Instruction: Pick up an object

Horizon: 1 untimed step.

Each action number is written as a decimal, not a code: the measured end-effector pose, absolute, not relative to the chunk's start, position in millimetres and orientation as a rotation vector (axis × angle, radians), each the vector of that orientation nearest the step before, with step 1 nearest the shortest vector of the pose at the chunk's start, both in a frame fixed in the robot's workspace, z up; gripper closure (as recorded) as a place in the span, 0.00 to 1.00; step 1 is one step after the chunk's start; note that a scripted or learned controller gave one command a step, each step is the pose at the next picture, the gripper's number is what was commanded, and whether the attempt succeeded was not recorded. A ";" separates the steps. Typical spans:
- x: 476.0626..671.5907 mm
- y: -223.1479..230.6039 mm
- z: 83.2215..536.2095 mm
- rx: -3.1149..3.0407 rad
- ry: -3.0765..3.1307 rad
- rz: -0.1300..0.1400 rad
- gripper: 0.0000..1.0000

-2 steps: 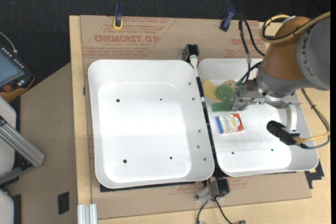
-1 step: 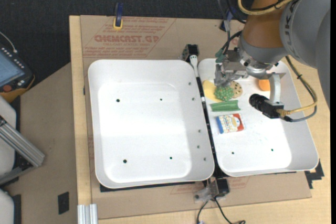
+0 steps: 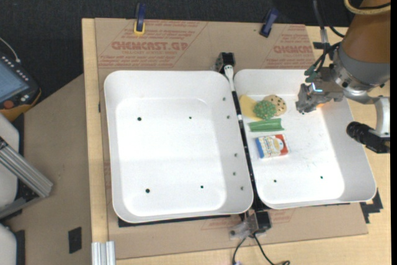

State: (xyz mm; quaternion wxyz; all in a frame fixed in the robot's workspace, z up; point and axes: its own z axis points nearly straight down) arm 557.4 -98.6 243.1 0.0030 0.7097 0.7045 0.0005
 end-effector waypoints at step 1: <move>507.4 -1.9 266.2 2.214 2.236 0.003 1.00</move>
